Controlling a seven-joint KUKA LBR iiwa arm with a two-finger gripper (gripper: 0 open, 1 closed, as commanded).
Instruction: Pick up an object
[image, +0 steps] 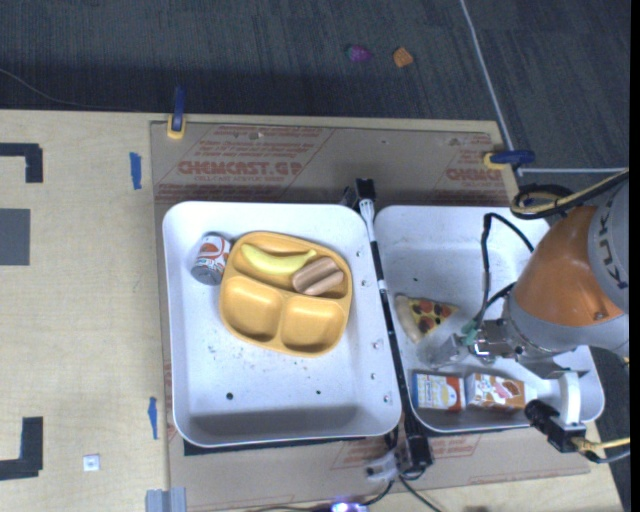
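In the right bin (440, 228), a pizza slice (424, 316) lies near the left wall. Two small cartons lie side by side along the front wall: a blue and white one (437, 391) and an orange and white one (496, 391). My gripper (468, 343) is low in this bin, just right of the pizza slice and just above the cartons. The grey wrist and orange band (570, 280) hide much of the gripper. I see nothing lifted off the bin floor.
The left bin (200, 390) holds a yellow divided plate (285, 292) with a banana (272, 262) and a hot dog (319, 277) in its top compartments. A soda can (210, 258) lies at the plate's left. Cables (500, 245) hang over the right bin.
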